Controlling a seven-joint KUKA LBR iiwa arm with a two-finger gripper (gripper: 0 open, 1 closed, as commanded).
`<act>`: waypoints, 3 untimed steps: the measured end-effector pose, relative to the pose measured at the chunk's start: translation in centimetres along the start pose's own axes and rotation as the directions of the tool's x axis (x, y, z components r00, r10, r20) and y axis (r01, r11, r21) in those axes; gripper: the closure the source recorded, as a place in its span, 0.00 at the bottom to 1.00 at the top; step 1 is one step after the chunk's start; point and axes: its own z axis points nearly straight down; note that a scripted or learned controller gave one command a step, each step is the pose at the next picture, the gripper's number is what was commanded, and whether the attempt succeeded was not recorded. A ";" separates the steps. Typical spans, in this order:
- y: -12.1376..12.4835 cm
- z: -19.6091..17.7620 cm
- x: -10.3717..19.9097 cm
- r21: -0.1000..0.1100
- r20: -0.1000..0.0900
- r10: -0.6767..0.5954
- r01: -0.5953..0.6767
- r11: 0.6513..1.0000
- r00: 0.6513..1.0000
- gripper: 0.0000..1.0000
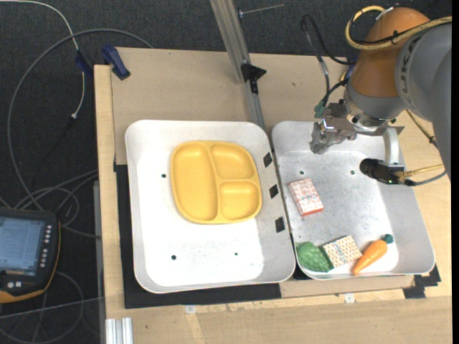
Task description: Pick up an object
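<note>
In the right bin (401, 213) a pink-and-white box (305, 196) lies near the left wall. Along the bin's front edge sit a green object (313, 256), a small patterned packet (341, 251) and an orange toy carrot (371, 255). My gripper (321, 139) hangs over the bin's back left part, above and behind the pink box, with nothing visibly held. The grey arm with its orange band (387, 56) comes in from the upper right.
The left bin (143, 213) holds a yellow divided tray (215, 180). A metal post (229, 27) rises at the back between the bins. Cables run over the dark floor at the left, by a handheld pendant (25, 253).
</note>
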 end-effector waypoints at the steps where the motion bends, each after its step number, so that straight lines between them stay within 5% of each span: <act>1: 0.2 -6.6 0.0 -0.002 0.000 -0.001 0.001 1.000 1.000 1.00; 2: 0.3 -6.2 0.1 0.005 0.000 -0.001 0.001 1.000 1.000 1.00; 3: -1.9 -7.1 5.9 0.010 -0.004 -0.007 0.007 1.000 1.000 1.00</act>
